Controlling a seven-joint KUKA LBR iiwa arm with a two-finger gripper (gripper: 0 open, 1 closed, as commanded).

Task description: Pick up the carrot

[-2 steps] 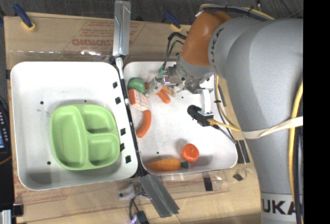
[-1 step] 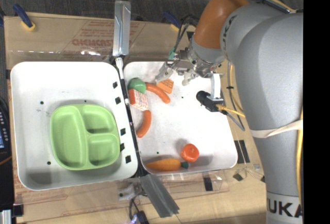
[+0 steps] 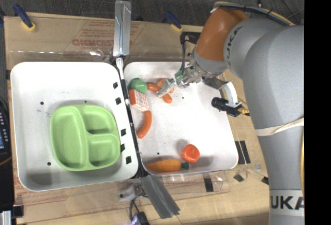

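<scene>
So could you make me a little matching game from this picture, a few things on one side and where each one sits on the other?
Things:
1. green plate
2. carrot
3. gripper
4. sausage

Places:
A. near the right bin's far wall
B. left bin
C. along the right bin's near wall
D. by the right bin's left wall, midway down

Pairs: 1-B, 2-C, 3-A, 4-D

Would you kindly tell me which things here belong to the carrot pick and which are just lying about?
For the job: carrot; gripper; right bin.
Lying about: green divided plate; left bin; sausage; small orange round piece.
</scene>
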